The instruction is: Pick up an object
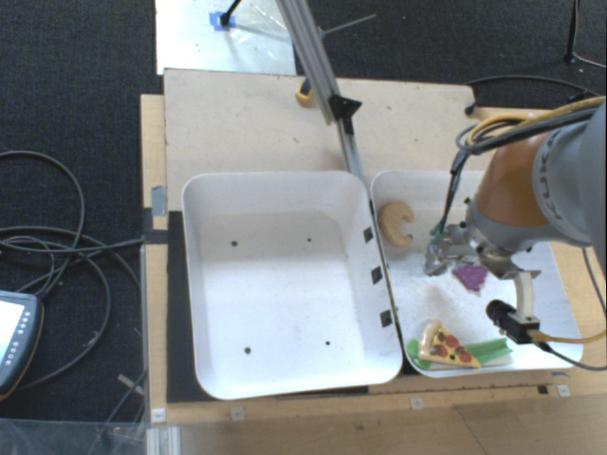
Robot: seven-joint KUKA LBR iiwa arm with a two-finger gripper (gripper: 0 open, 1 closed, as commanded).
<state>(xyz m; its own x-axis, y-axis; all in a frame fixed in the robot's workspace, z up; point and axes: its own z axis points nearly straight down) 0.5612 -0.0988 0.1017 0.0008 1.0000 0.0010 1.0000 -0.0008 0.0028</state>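
Observation:
My gripper hangs low inside the right bin, near its middle. A purple object lies just to the right of the gripper, partly under the wrist. A tan croissant-shaped piece rests at the bin's upper left, apart from the gripper. Near the front edge lies a toy pizza slice with a green piece beside it. The arm hides part of the bin's right side.
The left bin stands beside the right one, with a shared wall carrying black markers. A slanted metal pole rises behind the bins. Cables loop above the arm.

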